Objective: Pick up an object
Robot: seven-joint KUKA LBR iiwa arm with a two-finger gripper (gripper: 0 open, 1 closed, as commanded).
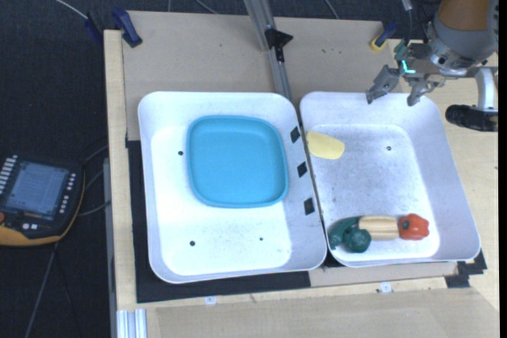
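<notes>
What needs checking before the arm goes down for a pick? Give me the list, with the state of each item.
1. Gripper open: ok, its two fingers are spread with nothing between them.
2. Gripper over the right bin: ok, it hangs above the bin's far rim.
3. Targets in view: ok, the yellow piece lies near the bin's left wall; the green piece, tan piece and red piece lie along the near wall.
4. Room around a target: ok for the yellow piece, which lies apart from the others; not ok for the three in a row, which touch.
5. Gripper above a target: not ok, none lies under it.
6. Height above the bin floor: cannot tell.
</notes>
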